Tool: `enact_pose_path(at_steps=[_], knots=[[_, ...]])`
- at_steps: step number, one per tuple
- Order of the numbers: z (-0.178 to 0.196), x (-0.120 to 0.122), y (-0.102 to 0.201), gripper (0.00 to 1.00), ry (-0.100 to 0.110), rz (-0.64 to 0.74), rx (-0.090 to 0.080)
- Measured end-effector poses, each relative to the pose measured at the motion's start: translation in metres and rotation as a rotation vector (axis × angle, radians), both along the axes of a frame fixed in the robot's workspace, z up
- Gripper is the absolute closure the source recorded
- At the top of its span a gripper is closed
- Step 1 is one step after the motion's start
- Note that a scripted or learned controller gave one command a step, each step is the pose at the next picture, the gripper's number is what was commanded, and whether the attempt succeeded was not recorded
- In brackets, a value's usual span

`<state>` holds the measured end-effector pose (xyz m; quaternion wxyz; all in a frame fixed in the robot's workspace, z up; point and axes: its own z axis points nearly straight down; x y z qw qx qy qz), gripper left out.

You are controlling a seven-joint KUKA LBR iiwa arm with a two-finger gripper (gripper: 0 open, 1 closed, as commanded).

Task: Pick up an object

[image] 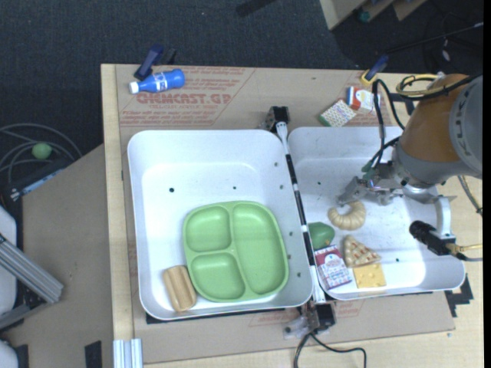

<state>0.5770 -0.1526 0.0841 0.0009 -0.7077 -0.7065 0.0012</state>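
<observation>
A grey robot arm with an orange band [430,133] reaches into the right-hand shallow white bin [322,148] on the worktop. Its gripper [360,192] hangs just above a tan, curved croissant-shaped toy pastry [349,215] near the bin's middle. Whether the fingers are open or closed, I cannot tell. The pastry looks rounded and ridged, so a pinch could slide off its curve. A green toy [321,234], a pizza-slice toy [360,250] and a small red-and-white carton [331,267] crowd nearby and might get nudged.

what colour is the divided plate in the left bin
Light green, plain with no pattern; the plate shows clearly in the camera view.
</observation>
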Motion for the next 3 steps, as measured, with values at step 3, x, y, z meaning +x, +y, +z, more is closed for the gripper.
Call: enact_pose_path(at_steps=[3], knots=[[0.150, -0.053, 0.143, 1.00, -0.004, 0.004, 0.001]])
